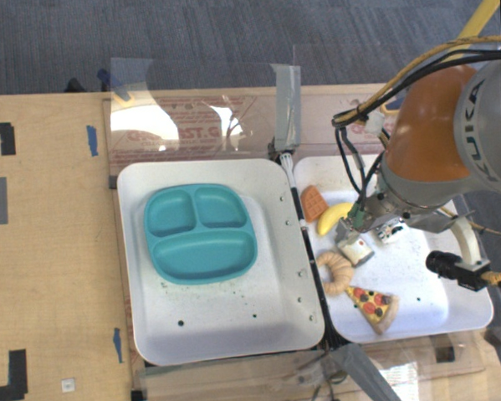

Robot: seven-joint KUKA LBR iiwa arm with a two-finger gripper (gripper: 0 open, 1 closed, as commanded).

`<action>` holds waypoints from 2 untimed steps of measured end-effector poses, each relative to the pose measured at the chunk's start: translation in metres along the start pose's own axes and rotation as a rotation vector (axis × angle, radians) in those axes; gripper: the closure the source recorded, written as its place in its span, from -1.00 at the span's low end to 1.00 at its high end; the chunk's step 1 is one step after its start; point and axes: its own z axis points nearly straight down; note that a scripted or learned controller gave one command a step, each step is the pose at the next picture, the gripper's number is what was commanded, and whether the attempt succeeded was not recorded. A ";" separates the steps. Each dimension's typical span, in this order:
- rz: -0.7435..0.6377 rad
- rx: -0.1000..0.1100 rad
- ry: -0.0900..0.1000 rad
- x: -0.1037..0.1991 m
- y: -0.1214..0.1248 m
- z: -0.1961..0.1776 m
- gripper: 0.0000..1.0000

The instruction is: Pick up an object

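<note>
From the left of the frame, we see the bare wooden desk (53, 273) marked with black corner brackets and strips of blue tape. Next comes the left bin (223, 323), which holds a teal three-compartment plate (200, 232) lying flat in its upper half.

Right of the centre divide sits the right bin (424, 308), where the toy foods cluster along its left side. An orange waffle-like piece (314, 203) lies uppermost, its long axis running roughly top to bottom. Just beside it a yellow banana (332, 218) lies slanted, its long axis rising toward the upper right. Below, a tan croissant-like pastry (338, 266) curves near the divide, and a pizza slice (372, 305) lies lowest, its long axis slanting from upper left to lower right, crust at the lower right end.

The end effector (359, 236) hangs low over the bin between banana and pastry, just beside both. We cannot tell whether it is grasping anything. The grey arm (435, 135) with its orange band fills the upper right.
</note>
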 end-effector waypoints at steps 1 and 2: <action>0.588 0.004 0.000 0.017 -0.007 0.017 1.00; 0.961 0.004 -0.001 0.051 -0.009 0.023 1.00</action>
